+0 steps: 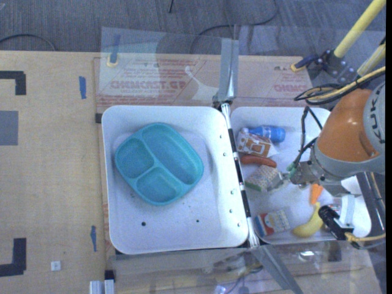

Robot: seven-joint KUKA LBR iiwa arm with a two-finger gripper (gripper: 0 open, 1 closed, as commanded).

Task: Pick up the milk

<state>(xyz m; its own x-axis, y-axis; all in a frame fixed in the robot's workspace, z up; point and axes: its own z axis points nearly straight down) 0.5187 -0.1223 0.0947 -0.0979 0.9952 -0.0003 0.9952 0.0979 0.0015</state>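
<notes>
The grey end effector (286, 177) is hovering over the right white bin (294, 116) beside the small orange-brown milk carton (254, 144); its state is unclear.

Divided tray (159, 163) in left bin (122, 225); food items, perhaps six, in right bin (294, 118).

Wooden bench (49, 182), two white bins (116, 182), blue tape (82, 87)
</notes>
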